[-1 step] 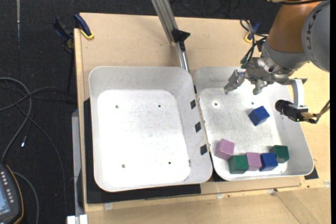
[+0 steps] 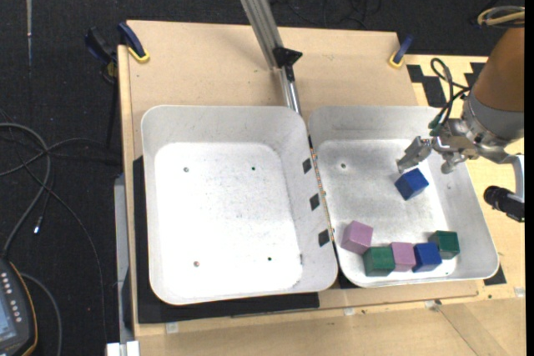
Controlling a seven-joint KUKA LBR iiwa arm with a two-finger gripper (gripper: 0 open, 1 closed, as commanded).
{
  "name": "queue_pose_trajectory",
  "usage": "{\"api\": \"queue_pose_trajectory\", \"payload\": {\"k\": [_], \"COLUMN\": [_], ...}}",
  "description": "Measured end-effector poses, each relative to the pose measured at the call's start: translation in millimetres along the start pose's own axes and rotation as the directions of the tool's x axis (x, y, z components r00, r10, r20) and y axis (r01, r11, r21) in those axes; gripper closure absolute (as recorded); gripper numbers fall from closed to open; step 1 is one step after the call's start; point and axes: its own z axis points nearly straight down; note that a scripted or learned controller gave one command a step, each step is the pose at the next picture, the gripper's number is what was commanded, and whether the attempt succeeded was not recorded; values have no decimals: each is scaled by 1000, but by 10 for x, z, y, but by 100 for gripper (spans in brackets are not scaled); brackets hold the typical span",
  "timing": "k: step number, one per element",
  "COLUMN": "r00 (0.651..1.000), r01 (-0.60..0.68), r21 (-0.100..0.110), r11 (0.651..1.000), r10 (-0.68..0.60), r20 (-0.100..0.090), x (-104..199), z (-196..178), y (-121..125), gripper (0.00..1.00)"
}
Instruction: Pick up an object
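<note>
I see the arm (image 2: 505, 83) coming in at 3 o'clock, gripper (image 2: 434, 152) hanging over the right bin (image 2: 359, 137). Jaws look spread wide, one finger (image 2: 412, 154) pointing down-left, the other near the bin's right wall. A blue cube (image 2: 411, 183) sits tilted just below the fingers, at about 6 o'clock from the gripper; it is not between the fingers, and I can't tell if it touches the left fingertip. Rest of the blocks cluster at the right bin's 6 o'clock edge: a pink cube (image 2: 357, 236) leftmost and a bit apart, then a row touching or nearly so, green cube (image 2: 378, 260), second pink cube (image 2: 403, 255), small blue cube (image 2: 426, 255), dark green cube (image 2: 446, 243) at the right end. Left bin (image 2: 167, 129) sits at 9 o'clock from the right bin, their rims overlapping in the middle. A metal pole (image 2: 254, 0) slants in from 12 o'clock, ending between the bins' top corners. Both bins rest on a tan board (image 2: 217, 54) with clamps (image 2: 133, 42) at its top corners.
</note>
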Motion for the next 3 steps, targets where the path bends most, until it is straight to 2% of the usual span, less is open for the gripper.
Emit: {"api": "queue_pose_trajectory", "payload": {"k": [1, 2, 3], "r00": [1000, 1000, 1000], "r01": [7, 8, 15], "r21": [-4, -5, -8], "r11": [1000, 1000, 1000], "r10": [-7, -8, -16], "r20": [-2, -3, -4], "x": [-78, -70, 652], "z": [943, 819, 895], "y": [140, 142, 107], "gripper": [0, 100, 100]}}
